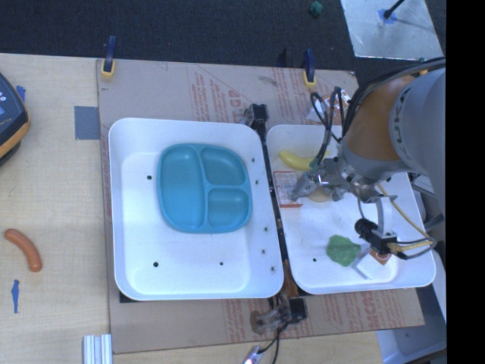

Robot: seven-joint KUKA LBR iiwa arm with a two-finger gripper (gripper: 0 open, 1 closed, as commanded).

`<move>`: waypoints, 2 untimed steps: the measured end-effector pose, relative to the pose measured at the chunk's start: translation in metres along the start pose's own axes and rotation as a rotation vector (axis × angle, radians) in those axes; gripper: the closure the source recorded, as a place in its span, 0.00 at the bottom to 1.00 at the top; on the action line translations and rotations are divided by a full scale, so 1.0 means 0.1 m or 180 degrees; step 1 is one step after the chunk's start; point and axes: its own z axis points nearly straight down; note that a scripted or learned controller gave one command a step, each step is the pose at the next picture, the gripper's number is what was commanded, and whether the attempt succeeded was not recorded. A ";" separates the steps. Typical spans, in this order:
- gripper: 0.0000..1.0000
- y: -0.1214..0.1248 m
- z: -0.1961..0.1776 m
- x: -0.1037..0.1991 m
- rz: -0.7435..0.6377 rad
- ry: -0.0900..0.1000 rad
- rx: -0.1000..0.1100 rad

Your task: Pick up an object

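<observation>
Near edge of right bin (413,280): green object (342,249). Left bin (129,271) holds blue divided plate (204,187). Gripper (318,186) low in right bin beside banana (295,160); grip state hard to read, can't tell. Sausage (24,249) lies on bench (45,203).

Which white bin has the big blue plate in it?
The left bin, farther from the arm. The blue plate lies in its middle. The right bin holds a banana and a green thing instead.

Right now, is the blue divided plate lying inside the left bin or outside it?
Inside. The blue divided plate lies flat on the floor of the left bin, within its white rim.
</observation>
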 end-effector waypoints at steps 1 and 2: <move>0.00 0.62 0.00 0.00 0.0001 0.0007 -0.0003; 0.00 0.78 -0.02 -0.06 -0.0007 0.0012 0.0007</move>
